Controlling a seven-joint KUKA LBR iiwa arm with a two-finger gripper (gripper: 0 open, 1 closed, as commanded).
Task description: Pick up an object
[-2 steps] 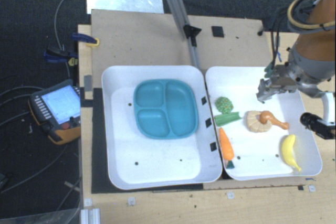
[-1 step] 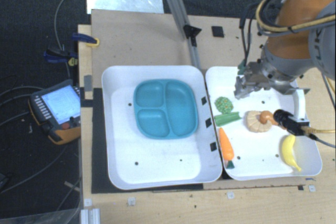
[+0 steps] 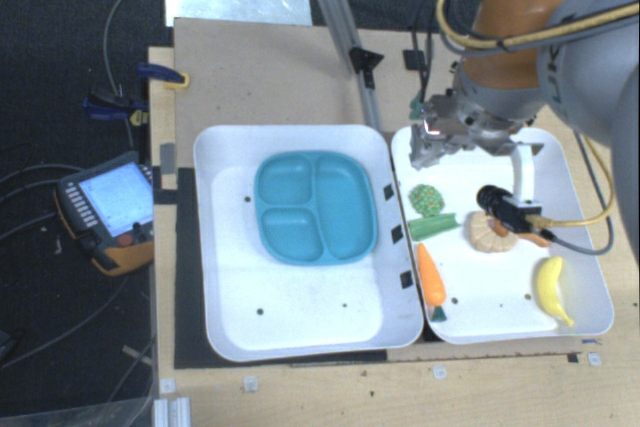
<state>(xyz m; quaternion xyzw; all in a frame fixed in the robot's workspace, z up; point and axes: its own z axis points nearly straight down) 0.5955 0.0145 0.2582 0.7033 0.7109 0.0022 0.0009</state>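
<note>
Low, arm [image 3: 598, 55] bent, over right-hand bin [image 3: 500, 293]

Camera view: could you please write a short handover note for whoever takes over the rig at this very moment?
End effector: over the far left corner of the right bin; grip state unclear.
Things: green round piece, carrot, tan round piece and banana all lie in the right bin. A blue divided plate lies in the left bin.
Done: nothing lifted yet.
Left: grasp and raise one object; the green piece looks nearest.
</note>
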